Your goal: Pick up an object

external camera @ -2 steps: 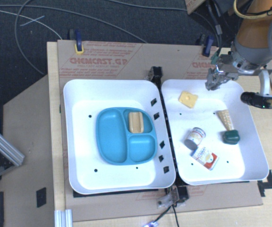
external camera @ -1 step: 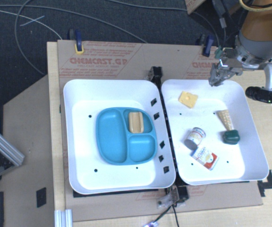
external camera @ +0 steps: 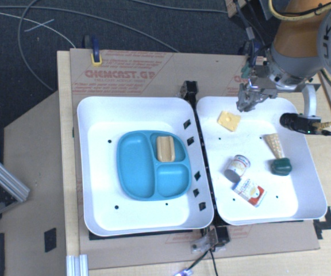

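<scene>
The tool [external camera: 247,103] hangs just above and right of the pale yellow cheese-like wedge [external camera: 229,121]; whether it is gripping or spread, I cannot tell.

On the brown protective sheet [external camera: 128,68] that covers the board under the two bins, red printed words are visible. The biggest line reads "CHEMCAST GP", and it is partly cut by the rim of the left bin [external camera: 91,154]. Smaller red lines stand above and below it, but they are too small to read. A similar red print appears near the gripper [external camera: 247,103], unreadable.
</scene>
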{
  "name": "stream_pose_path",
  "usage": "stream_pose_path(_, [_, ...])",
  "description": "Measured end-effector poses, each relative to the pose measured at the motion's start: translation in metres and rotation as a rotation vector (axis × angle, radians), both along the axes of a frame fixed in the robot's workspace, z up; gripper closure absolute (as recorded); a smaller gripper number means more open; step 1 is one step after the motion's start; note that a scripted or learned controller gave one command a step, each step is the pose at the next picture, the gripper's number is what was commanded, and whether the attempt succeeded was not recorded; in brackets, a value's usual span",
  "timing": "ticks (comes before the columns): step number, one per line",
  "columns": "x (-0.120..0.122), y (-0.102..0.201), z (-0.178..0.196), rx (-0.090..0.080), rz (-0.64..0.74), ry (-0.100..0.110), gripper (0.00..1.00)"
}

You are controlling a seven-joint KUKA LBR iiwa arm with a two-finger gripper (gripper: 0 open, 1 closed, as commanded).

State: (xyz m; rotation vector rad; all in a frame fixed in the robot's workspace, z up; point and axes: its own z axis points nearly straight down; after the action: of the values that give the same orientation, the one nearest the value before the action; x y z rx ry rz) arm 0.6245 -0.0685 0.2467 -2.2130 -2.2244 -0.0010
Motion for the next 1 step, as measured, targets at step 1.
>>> stream_pose_path(1, [-0.0240, 0.0509, -0.0137, 0.000, -0.001, 0.003, 1.00])
